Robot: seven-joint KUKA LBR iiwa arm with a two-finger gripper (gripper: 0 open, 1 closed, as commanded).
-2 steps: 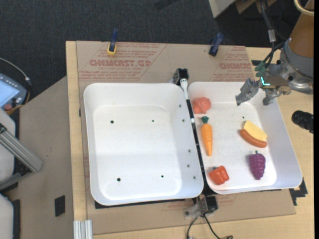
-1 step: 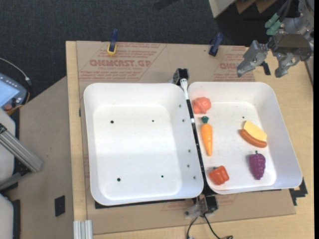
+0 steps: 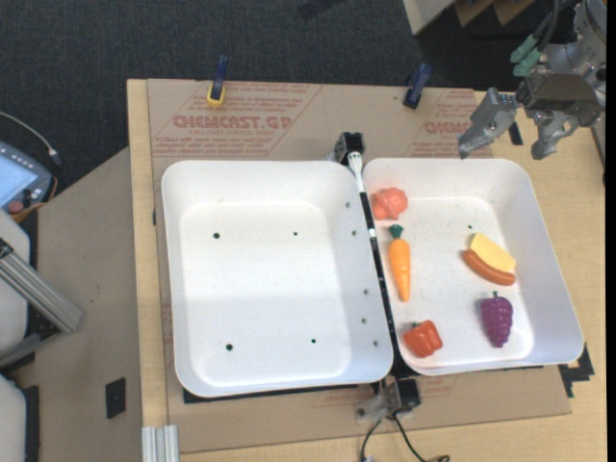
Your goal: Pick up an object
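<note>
Hovering over the upper right of the bench, above the far rim of the right bin [image 3: 539, 186]: the gripper [image 3: 515, 135], grey fingers spread wide apart with nothing between them. Cut off by the frame's top right corner: most of the arm above the wrist, with teal fittings and cables just visible.

Lying in the right bin, all apart from one another: a pink lumpy toy food [image 3: 389, 203] near the upper left corner, kind hard to make out; a toy carrot [image 3: 399, 267] with a green top just below it, pointing down the bin along the left wall; a red toy pepper [image 3: 422, 338] near the lower left corner; a yellow and orange wedge [image 3: 491, 259], possibly a sandwich or fruit slice, toward the right; a purple bunch of grapes [image 3: 497, 319] beneath that.

Sitting just beside, edge to edge: the left bin [image 3: 183, 258], with four small dark dots on its floor.

Holding the cardboard sheet [image 3: 241, 118] at the far edge: a yellow clamp [image 3: 218, 89] and a blue clamp [image 3: 417, 85]. Partly hidden at the near edge between the bins: a black fitting with a trailing cable [image 3: 385, 441].
</note>
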